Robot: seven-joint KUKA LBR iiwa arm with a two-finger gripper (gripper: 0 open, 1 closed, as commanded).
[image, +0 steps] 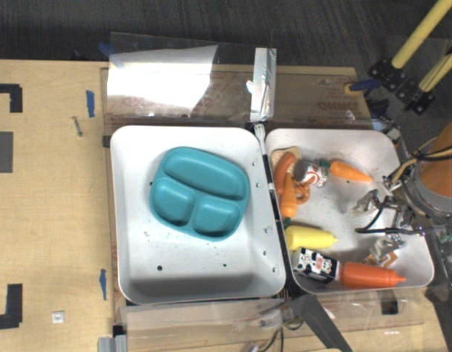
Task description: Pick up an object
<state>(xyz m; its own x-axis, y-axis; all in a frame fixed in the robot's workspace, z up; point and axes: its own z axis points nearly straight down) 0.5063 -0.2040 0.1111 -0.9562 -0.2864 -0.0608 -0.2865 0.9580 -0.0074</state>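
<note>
Camera view showed the toys crowded in the right bin [358, 141], handy to the arm, an orange carrot [349, 171] near its top, while the gripper [384, 215] hung low over that bin's right edge, its jaws' state beyond telling, gripping nothing visible.

My tool [380, 215] sits over the right bin [373, 141], near its right wall. That bin holds a carrot [348, 171], yellow bottle [310, 236], orange bottle [369, 273]. Left bin [138, 218] has a teal divided plate [199, 192].
</note>
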